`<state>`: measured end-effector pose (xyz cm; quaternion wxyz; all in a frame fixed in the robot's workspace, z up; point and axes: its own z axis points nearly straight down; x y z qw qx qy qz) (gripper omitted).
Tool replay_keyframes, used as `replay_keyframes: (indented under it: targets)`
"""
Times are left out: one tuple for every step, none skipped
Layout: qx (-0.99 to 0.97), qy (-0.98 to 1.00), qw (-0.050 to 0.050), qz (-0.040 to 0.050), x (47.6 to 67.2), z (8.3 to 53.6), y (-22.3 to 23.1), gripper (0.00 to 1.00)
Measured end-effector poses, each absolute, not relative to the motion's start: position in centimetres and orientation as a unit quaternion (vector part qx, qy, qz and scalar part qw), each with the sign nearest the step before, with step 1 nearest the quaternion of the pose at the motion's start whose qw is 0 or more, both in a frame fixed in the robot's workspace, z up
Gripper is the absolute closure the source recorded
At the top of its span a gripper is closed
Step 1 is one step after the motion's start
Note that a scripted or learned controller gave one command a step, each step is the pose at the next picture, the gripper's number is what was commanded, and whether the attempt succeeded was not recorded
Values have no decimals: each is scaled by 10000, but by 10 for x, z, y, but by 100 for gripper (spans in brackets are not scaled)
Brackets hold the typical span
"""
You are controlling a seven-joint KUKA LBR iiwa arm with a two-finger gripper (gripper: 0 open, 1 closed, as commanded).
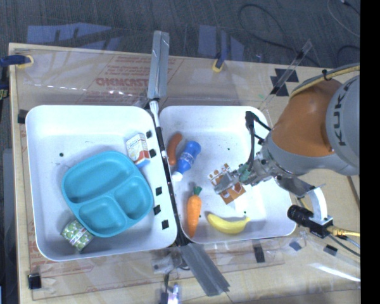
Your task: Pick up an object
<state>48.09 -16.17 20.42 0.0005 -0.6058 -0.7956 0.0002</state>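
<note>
Right bin [266, 233]: gripper [228, 185] near centre, finger state cannot tell; banana [227, 222] at front edge; carrot [193, 212], blue bottle [185, 158] along left wall. Left bin [44, 138]: blue tray [106, 193]

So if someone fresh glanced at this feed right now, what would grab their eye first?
Probably the big blue divided plate in the left bin, then the grey and orange arm reaching into the right bin. Below it, the banana and carrot lie near that bin's front edge, with a blue bottle by the divider.
</note>
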Motion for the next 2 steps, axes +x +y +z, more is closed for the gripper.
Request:
replay_keyframes:
  targets:
    - [-5965, -8026, 1, 3, 511, 266, -121, 100]
    - [-6888, -7250, 22, 15, 493, 204, -121, 100]
